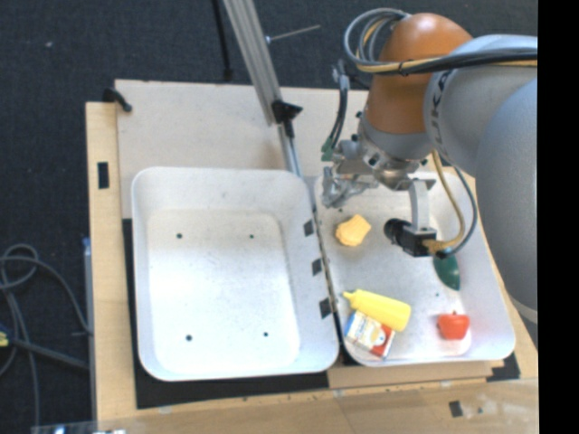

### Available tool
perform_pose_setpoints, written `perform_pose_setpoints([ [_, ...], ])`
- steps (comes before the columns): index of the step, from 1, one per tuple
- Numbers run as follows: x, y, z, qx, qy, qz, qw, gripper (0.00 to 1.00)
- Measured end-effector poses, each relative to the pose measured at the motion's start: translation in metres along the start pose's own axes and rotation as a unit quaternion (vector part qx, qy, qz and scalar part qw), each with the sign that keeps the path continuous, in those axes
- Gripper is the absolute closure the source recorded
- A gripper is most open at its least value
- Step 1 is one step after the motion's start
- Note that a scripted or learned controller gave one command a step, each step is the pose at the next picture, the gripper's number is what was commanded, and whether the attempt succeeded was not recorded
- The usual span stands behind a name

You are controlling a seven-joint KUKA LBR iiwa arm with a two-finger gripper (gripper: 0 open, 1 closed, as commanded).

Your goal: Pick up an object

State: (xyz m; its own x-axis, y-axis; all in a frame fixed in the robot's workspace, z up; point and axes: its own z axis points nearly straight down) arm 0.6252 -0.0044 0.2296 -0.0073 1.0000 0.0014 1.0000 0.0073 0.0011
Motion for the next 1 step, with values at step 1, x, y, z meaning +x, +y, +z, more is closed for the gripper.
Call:
perform_pose_setpoints([
  [1, 0.0528, 0.0147, -0.0146, -0.001, 0.000, 0.000, 1.0000, 1.00],
])
